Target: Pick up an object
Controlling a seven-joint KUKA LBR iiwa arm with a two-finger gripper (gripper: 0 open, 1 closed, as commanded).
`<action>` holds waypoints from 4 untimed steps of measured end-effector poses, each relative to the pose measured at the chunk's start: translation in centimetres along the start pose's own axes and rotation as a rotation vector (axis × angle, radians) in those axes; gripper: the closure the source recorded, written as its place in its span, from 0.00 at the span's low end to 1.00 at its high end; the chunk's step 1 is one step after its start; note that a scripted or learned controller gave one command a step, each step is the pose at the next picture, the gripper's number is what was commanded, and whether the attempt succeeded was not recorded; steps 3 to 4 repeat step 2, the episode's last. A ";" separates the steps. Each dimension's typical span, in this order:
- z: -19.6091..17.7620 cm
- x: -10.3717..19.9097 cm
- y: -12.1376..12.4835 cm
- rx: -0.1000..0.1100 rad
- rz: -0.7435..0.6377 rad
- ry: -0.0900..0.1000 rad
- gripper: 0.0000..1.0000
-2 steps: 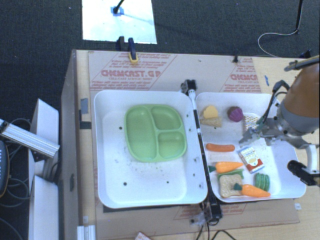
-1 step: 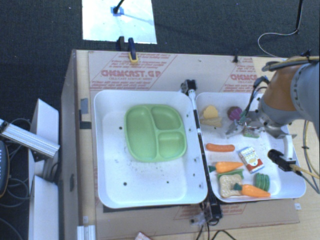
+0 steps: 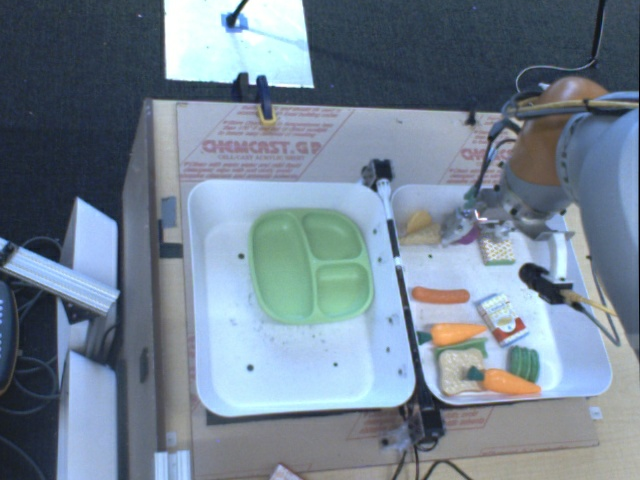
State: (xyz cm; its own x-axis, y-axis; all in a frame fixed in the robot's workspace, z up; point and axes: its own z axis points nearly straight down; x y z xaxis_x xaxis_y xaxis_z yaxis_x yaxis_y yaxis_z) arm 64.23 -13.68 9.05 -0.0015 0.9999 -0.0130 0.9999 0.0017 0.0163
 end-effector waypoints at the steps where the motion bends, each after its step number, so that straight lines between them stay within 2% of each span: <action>1: -1.1 0.2 0.1 -0.002 -0.006 0.003 1.00; 2: -10.3 3.0 -11.3 0.013 0.000 0.012 1.00; 4: -10.3 3.0 -11.3 0.013 0.000 0.012 1.00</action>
